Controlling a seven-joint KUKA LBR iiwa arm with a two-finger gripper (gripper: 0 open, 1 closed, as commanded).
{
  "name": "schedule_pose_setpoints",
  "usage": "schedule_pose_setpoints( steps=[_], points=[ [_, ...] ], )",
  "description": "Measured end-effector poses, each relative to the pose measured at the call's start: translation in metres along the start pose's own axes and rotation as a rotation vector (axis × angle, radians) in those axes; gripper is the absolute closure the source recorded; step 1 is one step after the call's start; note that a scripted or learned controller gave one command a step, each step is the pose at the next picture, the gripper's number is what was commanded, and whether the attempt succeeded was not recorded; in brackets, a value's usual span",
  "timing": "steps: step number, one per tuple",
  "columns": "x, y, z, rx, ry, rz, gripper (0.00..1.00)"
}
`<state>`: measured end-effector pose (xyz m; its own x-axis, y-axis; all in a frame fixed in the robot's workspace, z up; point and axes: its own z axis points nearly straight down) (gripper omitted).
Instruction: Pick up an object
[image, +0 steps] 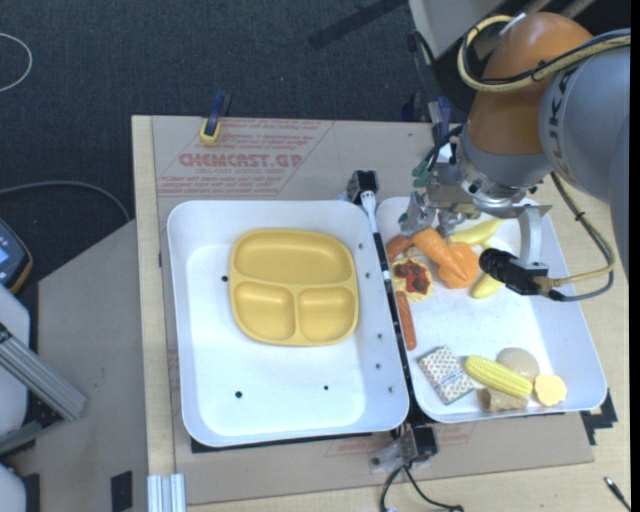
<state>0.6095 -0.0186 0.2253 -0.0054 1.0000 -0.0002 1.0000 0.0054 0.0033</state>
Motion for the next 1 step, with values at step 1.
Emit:
schedule_pose_setpoints(
  steps=[1],
  points=[
    [0.0524, 0.0212, 0.0098, 0.000, 0.000, 0.000, 1.00]
  ],
)
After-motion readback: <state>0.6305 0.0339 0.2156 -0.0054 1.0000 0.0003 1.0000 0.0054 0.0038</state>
